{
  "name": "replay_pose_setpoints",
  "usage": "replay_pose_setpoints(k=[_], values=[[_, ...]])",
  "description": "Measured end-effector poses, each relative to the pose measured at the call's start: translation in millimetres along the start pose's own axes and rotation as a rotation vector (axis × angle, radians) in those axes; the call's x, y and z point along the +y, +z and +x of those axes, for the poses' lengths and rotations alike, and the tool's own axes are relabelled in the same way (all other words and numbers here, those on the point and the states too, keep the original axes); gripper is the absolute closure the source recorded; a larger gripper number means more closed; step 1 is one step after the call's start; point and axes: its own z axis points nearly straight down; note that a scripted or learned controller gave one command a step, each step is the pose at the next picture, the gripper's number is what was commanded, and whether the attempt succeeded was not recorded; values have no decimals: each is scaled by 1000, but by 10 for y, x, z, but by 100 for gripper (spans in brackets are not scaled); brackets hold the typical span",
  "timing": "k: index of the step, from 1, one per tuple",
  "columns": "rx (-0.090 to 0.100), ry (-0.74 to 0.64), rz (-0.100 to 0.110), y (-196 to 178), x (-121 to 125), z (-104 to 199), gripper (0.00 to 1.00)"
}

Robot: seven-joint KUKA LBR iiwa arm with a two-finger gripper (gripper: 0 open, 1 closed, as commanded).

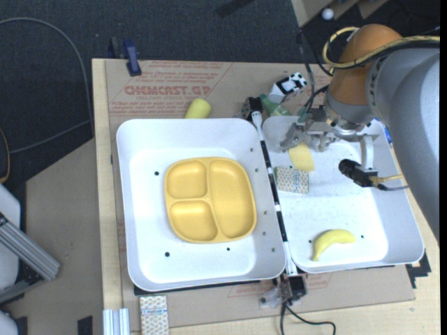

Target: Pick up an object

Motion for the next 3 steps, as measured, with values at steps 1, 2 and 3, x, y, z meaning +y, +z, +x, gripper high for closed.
replay_pose_setpoints(k=[1, 2, 3], values=[[-1, 1, 0, 1, 15, -63, 0], [-1, 1, 0, 0, 16, -91, 0], [1, 2, 5, 2, -225, -30, 0]])
